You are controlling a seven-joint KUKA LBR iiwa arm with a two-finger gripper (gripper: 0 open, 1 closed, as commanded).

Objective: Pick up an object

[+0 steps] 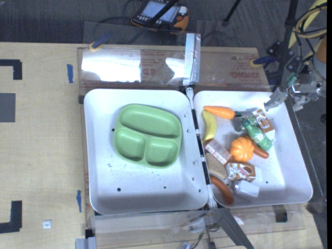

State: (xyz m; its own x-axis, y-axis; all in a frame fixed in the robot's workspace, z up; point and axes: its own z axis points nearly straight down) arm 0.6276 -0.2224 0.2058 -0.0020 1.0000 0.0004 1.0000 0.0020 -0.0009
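Several toys crowd the right bin (298, 183) | camera view: gripper (273, 100) at its 1 o'clock rim, finger state untellable | nearest pick, green bottle (255, 128), touches pumpkin (242, 148) | risk: rim strike, neighbours jostled, glancing grip

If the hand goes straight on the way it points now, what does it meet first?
Probably the green bottle in the right bin. The hand points down and left from the bin's far right corner, though depth is unclear.
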